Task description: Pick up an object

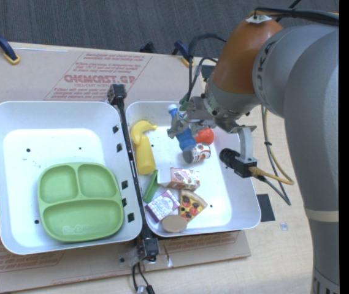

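Both white bins [15,127] look like smooth, faintly glossy plastic. The green divided tray [80,201] is matt plastic, the yellow banana [142,147] glossy plastic. Brown cardboard [76,72] with red print lies matt beneath them. The arm's orange band [241,54] shines smooth above its grey shell [312,103].

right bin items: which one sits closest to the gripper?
The blue bottle, right under the gripper at the bin's far side. The yellow banana lies off toward the divider, and the pizza slice lies near the front edge.

left bin [2,164]: divided plate [80,201] | right bin [241,195]: toys, gripper [183,127] above
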Tool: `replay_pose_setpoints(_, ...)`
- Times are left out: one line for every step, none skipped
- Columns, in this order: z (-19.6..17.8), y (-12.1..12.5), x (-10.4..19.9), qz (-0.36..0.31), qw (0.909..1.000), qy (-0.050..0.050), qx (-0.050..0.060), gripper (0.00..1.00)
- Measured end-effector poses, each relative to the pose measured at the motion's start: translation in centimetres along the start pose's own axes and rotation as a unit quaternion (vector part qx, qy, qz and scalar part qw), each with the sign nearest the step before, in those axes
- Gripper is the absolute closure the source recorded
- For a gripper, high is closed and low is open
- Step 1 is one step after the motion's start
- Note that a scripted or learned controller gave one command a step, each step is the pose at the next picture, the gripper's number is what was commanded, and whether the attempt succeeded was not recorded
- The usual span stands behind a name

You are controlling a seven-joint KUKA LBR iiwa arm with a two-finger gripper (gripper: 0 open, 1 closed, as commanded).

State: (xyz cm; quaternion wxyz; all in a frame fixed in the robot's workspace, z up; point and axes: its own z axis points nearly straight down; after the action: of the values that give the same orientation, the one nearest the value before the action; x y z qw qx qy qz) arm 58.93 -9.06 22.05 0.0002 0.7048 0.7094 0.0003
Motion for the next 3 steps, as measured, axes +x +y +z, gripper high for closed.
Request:
replay_pose_setpoints(-0.9, 0.0, 0.0, -0.003, 1.0, 0.0, 0.001, 1.0)
replay_pose_setpoints(-1.9, 0.1, 0.1, -0.005, 1.0, 0.0, 0.001, 1.0)
replay_pose_setpoints(-3.0, 0.1, 0.1, -0.008, 1.0, 0.0, 0.0, 1.0)
